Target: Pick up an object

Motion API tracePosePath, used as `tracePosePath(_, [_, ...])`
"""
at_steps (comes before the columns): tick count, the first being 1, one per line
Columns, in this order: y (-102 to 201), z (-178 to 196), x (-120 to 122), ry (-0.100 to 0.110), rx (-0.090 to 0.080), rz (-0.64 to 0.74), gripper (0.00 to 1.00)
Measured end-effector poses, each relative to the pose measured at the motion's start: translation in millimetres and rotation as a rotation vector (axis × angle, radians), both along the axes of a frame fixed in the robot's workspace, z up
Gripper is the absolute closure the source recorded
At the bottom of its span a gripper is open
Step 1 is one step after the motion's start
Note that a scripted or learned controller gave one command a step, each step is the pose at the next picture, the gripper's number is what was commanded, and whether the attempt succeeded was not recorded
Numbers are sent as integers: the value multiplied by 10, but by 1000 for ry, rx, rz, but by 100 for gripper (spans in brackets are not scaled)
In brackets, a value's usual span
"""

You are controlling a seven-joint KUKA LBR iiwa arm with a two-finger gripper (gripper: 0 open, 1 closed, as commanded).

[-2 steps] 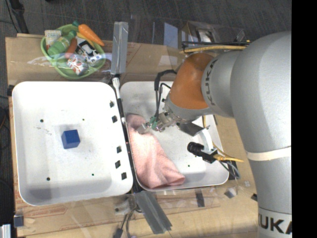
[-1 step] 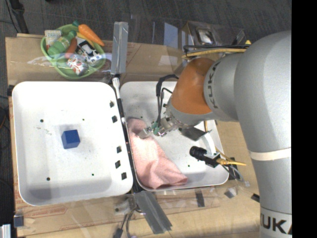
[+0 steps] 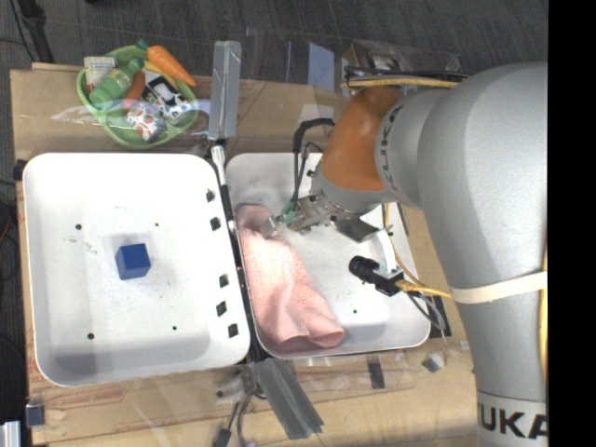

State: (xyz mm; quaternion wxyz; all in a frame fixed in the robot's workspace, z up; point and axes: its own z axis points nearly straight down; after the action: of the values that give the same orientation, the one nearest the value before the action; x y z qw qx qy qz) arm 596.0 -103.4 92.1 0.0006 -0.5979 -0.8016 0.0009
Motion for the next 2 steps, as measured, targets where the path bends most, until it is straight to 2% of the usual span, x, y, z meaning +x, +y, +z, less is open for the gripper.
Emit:
tracePosePath(1, [-68,105,-838,1,2,37,0])
tracePosePath(2, [-23,-6,-598,0,1,-39,0])
